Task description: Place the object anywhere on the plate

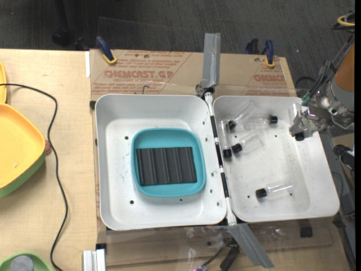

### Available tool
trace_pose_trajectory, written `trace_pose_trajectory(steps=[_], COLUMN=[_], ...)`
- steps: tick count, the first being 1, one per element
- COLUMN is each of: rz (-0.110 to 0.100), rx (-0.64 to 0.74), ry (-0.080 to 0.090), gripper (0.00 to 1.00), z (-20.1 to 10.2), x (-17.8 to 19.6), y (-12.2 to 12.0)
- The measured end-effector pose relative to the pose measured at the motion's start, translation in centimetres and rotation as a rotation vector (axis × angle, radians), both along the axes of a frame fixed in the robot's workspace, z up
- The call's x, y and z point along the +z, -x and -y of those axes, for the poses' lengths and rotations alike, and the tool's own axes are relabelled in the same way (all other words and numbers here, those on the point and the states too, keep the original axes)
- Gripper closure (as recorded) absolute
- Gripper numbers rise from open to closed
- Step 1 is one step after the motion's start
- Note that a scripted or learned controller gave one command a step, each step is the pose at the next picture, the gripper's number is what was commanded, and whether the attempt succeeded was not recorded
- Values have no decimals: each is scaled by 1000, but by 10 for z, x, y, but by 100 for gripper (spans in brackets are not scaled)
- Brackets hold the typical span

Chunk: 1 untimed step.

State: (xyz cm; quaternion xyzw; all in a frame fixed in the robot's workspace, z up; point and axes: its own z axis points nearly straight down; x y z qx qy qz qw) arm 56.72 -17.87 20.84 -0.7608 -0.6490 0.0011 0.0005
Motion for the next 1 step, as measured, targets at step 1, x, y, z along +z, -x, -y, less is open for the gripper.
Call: trace_pose_trajectory(steps=[1], rz=[0], rx=[0], ry=[0], gripper=[0], z=[0], x=[0], y=[0])
